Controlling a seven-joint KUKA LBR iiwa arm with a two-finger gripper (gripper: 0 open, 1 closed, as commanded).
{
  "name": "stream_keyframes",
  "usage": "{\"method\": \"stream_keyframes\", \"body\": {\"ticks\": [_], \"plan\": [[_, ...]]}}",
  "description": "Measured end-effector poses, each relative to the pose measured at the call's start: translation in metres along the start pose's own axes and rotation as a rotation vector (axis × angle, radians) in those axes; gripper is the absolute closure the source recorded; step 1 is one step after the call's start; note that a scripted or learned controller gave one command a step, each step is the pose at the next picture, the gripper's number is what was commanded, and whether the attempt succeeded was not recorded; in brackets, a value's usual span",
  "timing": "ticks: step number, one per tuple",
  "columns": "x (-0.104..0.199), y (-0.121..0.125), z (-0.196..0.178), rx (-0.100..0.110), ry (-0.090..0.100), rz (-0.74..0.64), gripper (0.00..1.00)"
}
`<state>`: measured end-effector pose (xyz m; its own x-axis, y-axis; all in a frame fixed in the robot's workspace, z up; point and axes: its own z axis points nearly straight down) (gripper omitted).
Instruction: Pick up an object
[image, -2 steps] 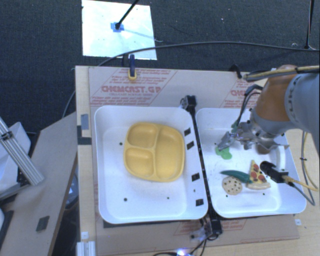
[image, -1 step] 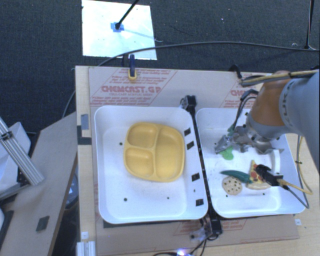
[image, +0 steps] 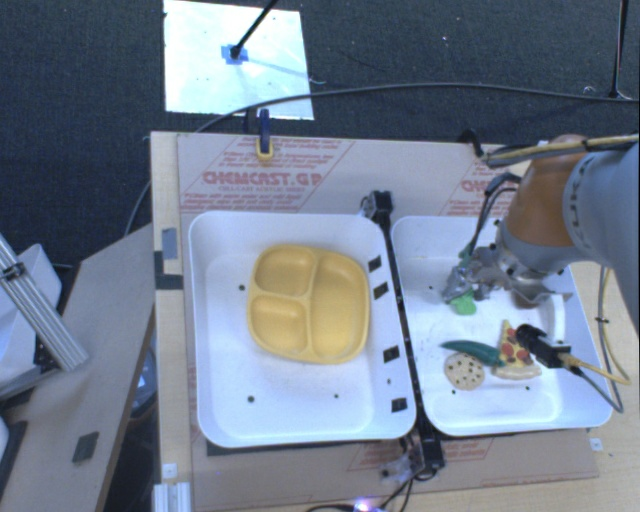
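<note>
Nearest the camera in the right bin (image: 575, 405), a cookie (image: 463, 372), a dark green leaf-shaped piece (image: 474, 350) and a pizza slice (image: 514, 352) lie just below the hand (image: 466, 288). The hand hangs low, touching a small green object (image: 463, 305); how its fingers stand I cannot tell. Well to the hand's left, a yellow divided plate (image: 308, 303) sits in the left bin (image: 215, 330).
</note>
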<state>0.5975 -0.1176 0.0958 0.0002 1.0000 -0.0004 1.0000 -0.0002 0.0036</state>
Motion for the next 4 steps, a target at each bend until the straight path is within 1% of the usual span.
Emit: {"method": "stream_keyframes", "body": {"ticks": [1,2,3,4], "plan": [[-0.001,0.003,-0.065,-0.004,-0.001,-0.004,1.0],[-0.008,-0.001,-0.113,-0.002,-0.001,-0.001,1.0],[-0.009,0.001,-0.166,-0.004,-0.001,-0.005,1.0],[0.04,-0.003,-0.17,0.001,0.001,-0.008,1.0]]}}
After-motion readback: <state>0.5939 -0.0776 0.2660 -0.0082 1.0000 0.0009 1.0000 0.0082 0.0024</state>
